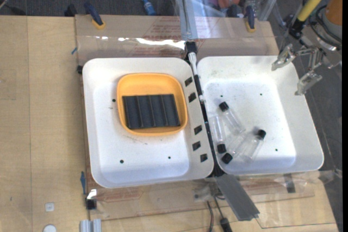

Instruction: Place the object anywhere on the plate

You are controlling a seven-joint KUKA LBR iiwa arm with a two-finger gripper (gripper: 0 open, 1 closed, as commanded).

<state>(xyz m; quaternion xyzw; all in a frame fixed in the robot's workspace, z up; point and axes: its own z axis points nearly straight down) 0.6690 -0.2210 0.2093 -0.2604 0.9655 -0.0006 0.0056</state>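
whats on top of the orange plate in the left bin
A dark ribbed rectangular block lies flat on the orange plate, covering most of its middle. The plate surface under the block is hidden; just the orange rim and edges show around it.

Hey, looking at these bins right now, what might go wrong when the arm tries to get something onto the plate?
1. The clear plastic bottles with black caps lie bunched and touching in the right white bin, so a grasp may catch two or slip.
2. The black ridged block already covers much of the orange plate, leaving little free surface.
3. The two-finger gripper sits at the bin's far corner, away from the bottles.
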